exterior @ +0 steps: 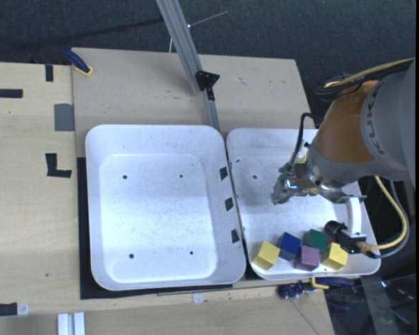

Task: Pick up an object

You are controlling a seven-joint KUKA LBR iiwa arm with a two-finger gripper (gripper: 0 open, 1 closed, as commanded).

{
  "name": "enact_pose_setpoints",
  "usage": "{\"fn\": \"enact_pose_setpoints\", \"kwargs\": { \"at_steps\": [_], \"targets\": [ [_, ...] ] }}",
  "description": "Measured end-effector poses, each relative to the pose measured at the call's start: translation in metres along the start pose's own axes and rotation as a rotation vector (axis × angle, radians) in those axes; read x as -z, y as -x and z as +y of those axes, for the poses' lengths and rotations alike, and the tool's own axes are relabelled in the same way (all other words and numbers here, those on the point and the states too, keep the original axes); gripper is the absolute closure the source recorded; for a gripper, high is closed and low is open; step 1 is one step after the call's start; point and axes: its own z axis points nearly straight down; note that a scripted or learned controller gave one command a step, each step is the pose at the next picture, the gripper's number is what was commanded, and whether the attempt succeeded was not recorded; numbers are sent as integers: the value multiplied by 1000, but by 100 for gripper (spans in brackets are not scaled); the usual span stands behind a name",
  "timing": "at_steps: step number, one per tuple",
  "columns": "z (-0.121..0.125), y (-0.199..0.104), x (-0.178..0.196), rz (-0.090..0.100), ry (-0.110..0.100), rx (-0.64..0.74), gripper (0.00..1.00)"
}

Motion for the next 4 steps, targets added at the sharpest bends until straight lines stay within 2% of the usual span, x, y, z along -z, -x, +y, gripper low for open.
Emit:
{"fn": "enact_pose_setpoints", "kwargs": {
  "at_steps": [1, 2, 3, 4],
  "targets": [
    [7, 7, 58, -1, 2, -1, 100],
    [8, 7, 74, 0, -2, 0, 100],
    [11, -46, 84, 3, -3, 5, 100],
    [17, -94, 73, 1, -7, 4, 100]
  ]
}}
